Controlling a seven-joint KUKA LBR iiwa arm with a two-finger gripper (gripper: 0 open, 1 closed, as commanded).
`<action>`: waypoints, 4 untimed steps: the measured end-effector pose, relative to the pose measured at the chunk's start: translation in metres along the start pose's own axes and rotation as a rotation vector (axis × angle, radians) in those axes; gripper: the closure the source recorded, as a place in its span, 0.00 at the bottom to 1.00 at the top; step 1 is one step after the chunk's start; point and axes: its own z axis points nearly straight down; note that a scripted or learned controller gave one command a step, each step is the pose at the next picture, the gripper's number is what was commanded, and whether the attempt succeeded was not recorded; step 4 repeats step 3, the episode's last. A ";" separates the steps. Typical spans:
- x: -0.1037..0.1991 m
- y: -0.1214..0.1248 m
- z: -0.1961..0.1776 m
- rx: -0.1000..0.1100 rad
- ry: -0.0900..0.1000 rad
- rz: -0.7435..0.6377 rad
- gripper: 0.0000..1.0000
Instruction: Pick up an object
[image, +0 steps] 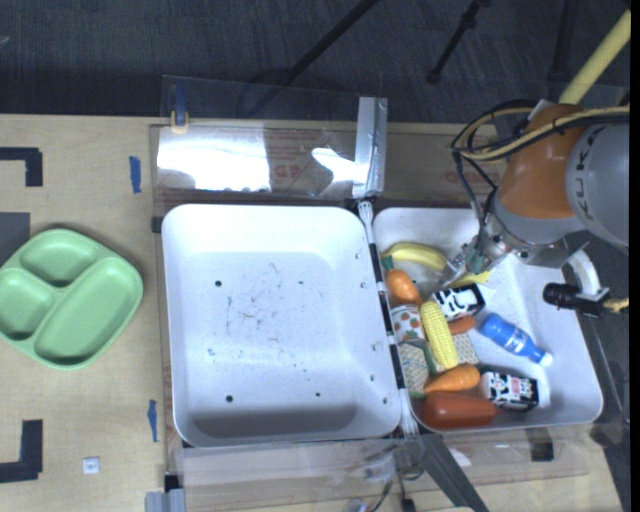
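- Pale wooden table (80, 440) with black corner marks and bits of blue tape carries two shallow white bins set side by side; dark floor lies beyond its far edge.
- Left bin (270, 320) is smooth plastic with rounded corners, its floor faintly scuffed and dotted with small holes.
- Right bin (575, 395) holds a crowded heap: a curved yellow banana (415, 257), a ribbed corn cob (438, 335), an orange carrot (452, 379), a glossy red sausage (458, 408), a blue bottle (512, 337) with a white cap, and a black-and-white carton (512, 390).
- Green moulded tray (65, 297) with three compartments sits well left of the bins.
- Grey arm with its orange band reaches down at the right bin's far side; the tool (470, 262) is just beside the banana's right end, and I cannot tell how it is set.
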 end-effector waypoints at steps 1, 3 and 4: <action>0.052 0.075 -0.155 0.011 0.006 0.194 1.00; 0.043 0.027 -0.156 0.012 0.008 0.152 0.00; 0.043 0.027 -0.156 0.012 0.008 0.152 0.00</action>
